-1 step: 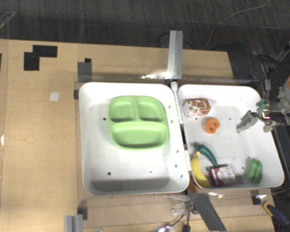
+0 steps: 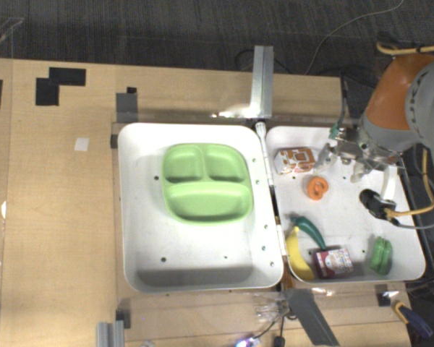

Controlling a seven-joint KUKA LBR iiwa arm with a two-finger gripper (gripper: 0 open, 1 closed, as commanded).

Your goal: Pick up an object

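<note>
— What's in the bins?
— Left bin (image 2: pixel 141 194): a green tray (image 2: pixel 205 181). Right bin (image 2: pixel 405 262): carton (image 2: pixel 296 160), orange piece (image 2: pixel 317 188), banana (image 2: pixel 296 255), purple can (image 2: pixel 333 260), green cup (image 2: pixel 380 255).
— Your gripper (image 2: pixel 341 154)?
— Above the right bin's far edge; I cannot tell its state.

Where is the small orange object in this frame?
The small orange object lies in the right bin, toward its upper middle, just below the red-and-white packet and left of the pincer.
</note>
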